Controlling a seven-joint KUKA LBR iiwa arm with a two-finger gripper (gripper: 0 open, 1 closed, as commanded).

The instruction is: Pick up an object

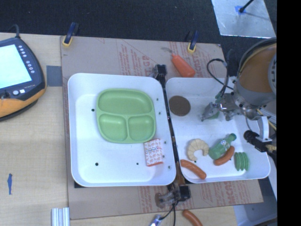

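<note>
The right bin (197,86) holds a brown round disc (179,105), a cream curled pastry (197,148), a green bottle (222,146), an orange sausage (225,156) lying against the bottle, a green pea pod (241,161) and a second orange sausage (193,169) by the front rim. My gripper (215,111) hangs over the back half of this bin, right of the brown disc and above the bottle, with nothing visibly in it. In the left bin (80,168) lie a green divided plate (126,115) and a small red-and-white packet (153,153).
An orange carrot (182,66) lies on the cardboard behind the right bin. Another sausage (193,216) sits in front of the bins near a clamp (170,197). A teach pendant (16,76) rests at the far left. The grey arm (256,76) covers the right bin's back right corner.
</note>
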